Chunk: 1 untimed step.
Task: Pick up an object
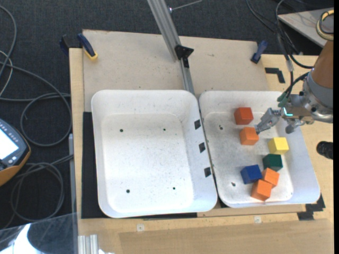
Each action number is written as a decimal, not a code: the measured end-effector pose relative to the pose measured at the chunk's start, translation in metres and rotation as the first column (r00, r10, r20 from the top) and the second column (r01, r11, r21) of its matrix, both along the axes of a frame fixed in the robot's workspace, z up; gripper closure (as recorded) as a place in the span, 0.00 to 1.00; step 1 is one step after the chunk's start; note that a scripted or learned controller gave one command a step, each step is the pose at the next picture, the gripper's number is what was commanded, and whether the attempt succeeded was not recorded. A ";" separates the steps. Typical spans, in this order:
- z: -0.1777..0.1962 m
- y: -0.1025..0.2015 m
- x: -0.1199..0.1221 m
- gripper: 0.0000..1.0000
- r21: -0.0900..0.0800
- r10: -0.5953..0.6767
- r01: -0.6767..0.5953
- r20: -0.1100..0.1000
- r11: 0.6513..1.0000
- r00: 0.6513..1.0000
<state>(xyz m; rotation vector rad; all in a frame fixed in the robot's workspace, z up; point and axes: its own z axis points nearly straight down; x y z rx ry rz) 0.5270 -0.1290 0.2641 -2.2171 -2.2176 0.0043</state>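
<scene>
Several small blocks lie in the right bin (229,192): a red-orange cube (243,115), an orange cube (249,136), a yellow cube (278,145), a green cube (273,161), a blue cube (251,173) and two more orange cubes (271,177) (260,189). My gripper (277,124) hangs over the upper right part of that bin, just right of the two upper orange cubes and above the yellow one. Its fingers stand spread open with nothing between them; the left finger (266,121) points toward the orange cube.
The left bin (106,157) sits beside the right one, with a raised divider between them. A slanted metal pole (169,28) rises behind the bins. Blue clamps (87,45) (259,51) hold the back board. Cables lie on the floor at left.
</scene>
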 end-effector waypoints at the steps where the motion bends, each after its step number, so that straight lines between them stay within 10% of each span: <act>1: 0.002 0.000 0.001 0.00 -0.001 0.000 0.000 0.006 1.000 1.000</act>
